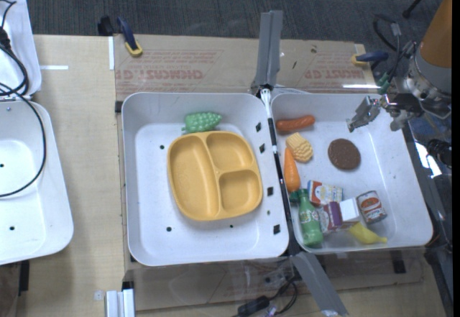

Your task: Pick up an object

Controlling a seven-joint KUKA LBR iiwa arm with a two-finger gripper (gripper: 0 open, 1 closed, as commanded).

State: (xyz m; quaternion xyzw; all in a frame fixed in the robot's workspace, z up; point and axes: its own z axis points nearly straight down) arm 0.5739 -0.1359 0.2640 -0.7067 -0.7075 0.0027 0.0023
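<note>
A wooden bench (86, 57) sits over a dark floor, with brown cardboard (194, 64) laid flat behind two shallow white bins set side by side. The left bin (144, 236) carries a yellow divided tray (214, 174) near its middle, and a green bumpy toy (202, 121) lies just off that tray's 12 o'clock edge.

The right bin (402, 186) holds the pickable clutter. At its 11 o'clock corner lies a red sausage (295, 123); just below it a yellow waffle-like piece (300, 147), and an orange carrot (291, 169) running along the 9 o'clock wall. A brown round cookie (344, 154) sits near the centre, apart from the rest. Toward 6 o'clock things crowd together: a green bottle (309, 218), a small carton (325, 192), a purple-and-white box (339, 214), a red can (371, 207) and a yellow banana (367, 234).

My gripper (370, 113) hangs at the bin's 1 o'clock corner, above its rim, well apart from the cookie. Nothing shows between my fingers; whether they stand wide or narrow I cannot tell at this angle.
</note>
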